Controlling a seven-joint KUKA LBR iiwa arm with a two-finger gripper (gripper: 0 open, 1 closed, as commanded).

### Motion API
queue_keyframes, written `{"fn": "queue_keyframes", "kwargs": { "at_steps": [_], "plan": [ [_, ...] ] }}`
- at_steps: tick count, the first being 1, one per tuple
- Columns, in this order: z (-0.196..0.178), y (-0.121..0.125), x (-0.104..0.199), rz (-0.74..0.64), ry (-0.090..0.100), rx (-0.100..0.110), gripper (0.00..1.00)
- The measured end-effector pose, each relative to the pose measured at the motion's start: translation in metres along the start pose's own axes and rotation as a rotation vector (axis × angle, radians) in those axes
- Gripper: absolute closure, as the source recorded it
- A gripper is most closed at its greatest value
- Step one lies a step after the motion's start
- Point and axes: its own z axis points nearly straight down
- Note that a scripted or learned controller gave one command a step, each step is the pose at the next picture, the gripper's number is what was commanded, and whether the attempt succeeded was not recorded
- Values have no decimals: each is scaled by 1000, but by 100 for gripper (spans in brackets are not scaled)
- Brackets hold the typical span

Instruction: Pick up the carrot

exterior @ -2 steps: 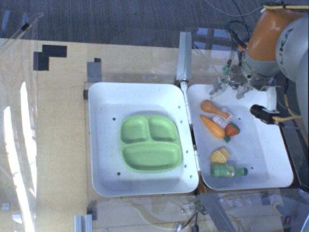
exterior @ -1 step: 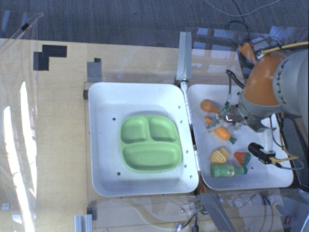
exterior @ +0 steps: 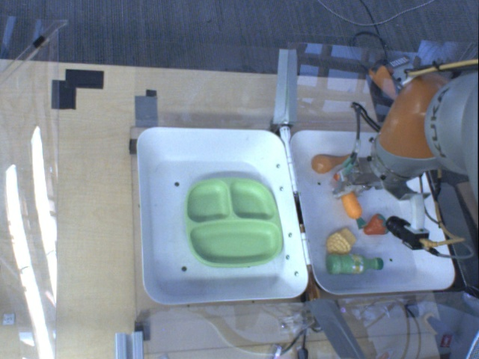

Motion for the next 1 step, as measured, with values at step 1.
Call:
{"fn": "queue_keyframes", "kwargs": {
  "at_steps": [1],
  "plan": [
    [-85,-15,72,-72,0,12,100]
  ]
}}
